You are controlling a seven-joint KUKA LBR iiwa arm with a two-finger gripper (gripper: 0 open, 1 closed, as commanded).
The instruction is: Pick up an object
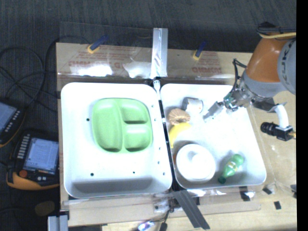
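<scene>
My gripper (pixel 211 111) reaches in from the right over the upper part of the right bin (pixel 250 129), with nothing seen between its fingers. Just left of it lies a small grey-white cup (pixel 192 103) on its side. Below that sit a brown round object (pixel 178 115) and a yellow object (pixel 176 130) against the bin's left wall. A white bowl (pixel 195 161) rests at the bin's front, with a green bottle (pixel 230 167) to its right.
The left bin (pixel 77 167) holds a green divided plate (pixel 122 124). A metal divider strip (pixel 159 52) stands behind the bins' shared wall. Electronic devices (pixel 33 153) and cables lie left of the bench.
</scene>
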